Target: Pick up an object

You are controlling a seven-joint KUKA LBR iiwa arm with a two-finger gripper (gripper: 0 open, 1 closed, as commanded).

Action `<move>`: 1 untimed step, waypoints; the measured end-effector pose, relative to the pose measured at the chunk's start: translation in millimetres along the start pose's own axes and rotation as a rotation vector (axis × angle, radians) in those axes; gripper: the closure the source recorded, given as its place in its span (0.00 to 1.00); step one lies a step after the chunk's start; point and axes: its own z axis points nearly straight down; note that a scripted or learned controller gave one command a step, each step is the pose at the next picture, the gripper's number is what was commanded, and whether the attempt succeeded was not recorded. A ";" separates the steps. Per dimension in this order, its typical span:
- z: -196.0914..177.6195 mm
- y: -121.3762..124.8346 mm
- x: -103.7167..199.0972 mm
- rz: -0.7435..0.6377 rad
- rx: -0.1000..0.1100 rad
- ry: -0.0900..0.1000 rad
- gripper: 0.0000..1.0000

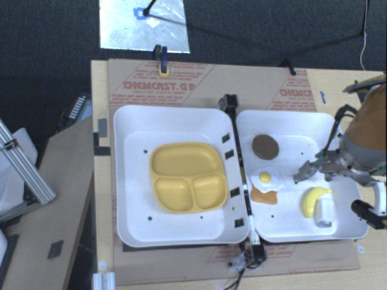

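The right bin holds several toy foods. A brown round patty lies at its back left. A fried egg rests on an orange slice near the divider. A yellow banana lies at the front right. The grey arm reaches in from the right, and its gripper hangs low over the bin, right beside the banana on its right side. Whether it touches the banana is unclear.
The left bin holds a yellow divided plate. A black divider with clips runs between the two bins. Both bins sit on a cardboard sheet. A shiny square panel lies on the floor behind.
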 end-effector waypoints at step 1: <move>-13.4 1.6 -1.2 -0.001 -0.005 -0.002 1.00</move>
